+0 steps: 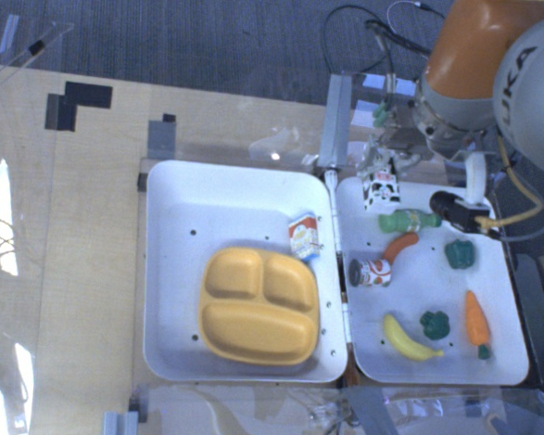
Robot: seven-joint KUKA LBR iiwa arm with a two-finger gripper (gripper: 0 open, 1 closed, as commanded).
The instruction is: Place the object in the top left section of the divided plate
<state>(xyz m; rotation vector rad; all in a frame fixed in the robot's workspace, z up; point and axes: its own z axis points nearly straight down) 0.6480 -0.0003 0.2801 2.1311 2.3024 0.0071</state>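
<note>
A yellow divided plate (pixel 259 306) lies in the left bin (pixel 177 252), its top left section (pixel 233 271) bare. A small white and red carton (pixel 303 235) rests just beyond the plate's top right corner, near the bin's right wall. My gripper (pixel 383 166) hangs over the far left corner of the right bin (pixel 494 367). Directly below it is a small black-and-white cow-patterned object (pixel 381 191). Whether that object is gripped or just lying under the gripper is unclear.
The right bin holds a green bottle (pixel 407 220), a red sausage-like piece (pixel 400 246), a tipped can (pixel 370 273), a banana (pixel 410 341), broccoli (pixel 435 324), a carrot (pixel 476 321) and a green pepper (pixel 460 254). Cables loop behind the wrist.
</note>
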